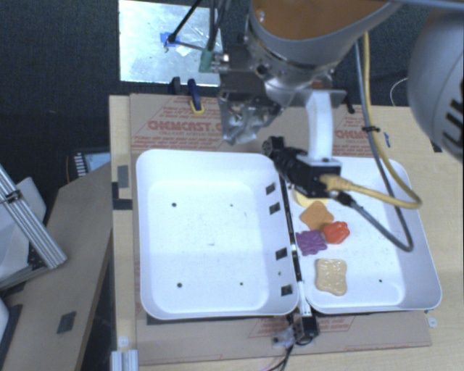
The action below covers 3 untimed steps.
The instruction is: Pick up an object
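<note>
Surroundings: a pale wooden tabletop [119, 138] stands against a dark floor, and a brown printed cardboard sheet [174, 123] lies under the bins.
Bins: the left bin [210, 232] and the right bin [384, 253] sit side by side, their inner walls touching along a line of small black clips.
Arm: the grey arm [290, 54] comes down from the top of the view, its orange band [312, 14] high up, with the wrist over the far edge of the bins.
Pincer: the pincer [245, 122] hangs over the cardboard just beyond the left bin's far rim, apart from every piece. It is blurred, so I cannot tell whether it is wide or narrow, and nothing is seen in it.
Task pieces: all four lie in the right bin near the shared wall. The orange piece [316, 214] is farthest back. The red piece [336, 232] is just beside it, touching or nearly so. The purple piece [311, 242] lies closest to the wall, and the beige piece [331, 276] lies nearest the camera, a little apart.
Cut off: the upper arm runs out of the top and right edges.
Open room: bare white floor shows across the left bin and in the right bin's near-right half.
</note>
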Tool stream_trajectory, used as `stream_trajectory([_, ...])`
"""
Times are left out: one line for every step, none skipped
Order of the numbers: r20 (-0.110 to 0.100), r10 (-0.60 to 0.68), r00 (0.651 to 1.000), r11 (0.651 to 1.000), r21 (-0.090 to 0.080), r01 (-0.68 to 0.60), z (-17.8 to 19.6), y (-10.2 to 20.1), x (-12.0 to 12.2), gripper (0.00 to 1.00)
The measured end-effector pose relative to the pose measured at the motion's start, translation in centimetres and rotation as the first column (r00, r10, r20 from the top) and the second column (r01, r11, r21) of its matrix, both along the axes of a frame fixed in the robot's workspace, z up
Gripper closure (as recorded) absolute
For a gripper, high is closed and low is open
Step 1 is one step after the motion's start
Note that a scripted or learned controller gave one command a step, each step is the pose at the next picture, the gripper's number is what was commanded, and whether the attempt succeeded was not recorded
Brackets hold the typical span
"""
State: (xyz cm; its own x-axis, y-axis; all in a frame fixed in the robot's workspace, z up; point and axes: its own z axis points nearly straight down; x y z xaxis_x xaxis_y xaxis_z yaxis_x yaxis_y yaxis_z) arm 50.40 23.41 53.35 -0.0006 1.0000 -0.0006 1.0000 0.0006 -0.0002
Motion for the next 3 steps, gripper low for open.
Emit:
stream_trajectory([0.003,0.000,1.000,1.000,0.001,0.000,0.2,0.0,1.2,1.00])
stream_trajectory([0.005,-0.001,1.000,1.000,0.001,0.001,0.2,0.0,6.7,1.00])
stream_trajectory([-0.005,-0.005,1.000,1.000,-0.001,0.005,-4.9,-7.6,0.0,1.00])
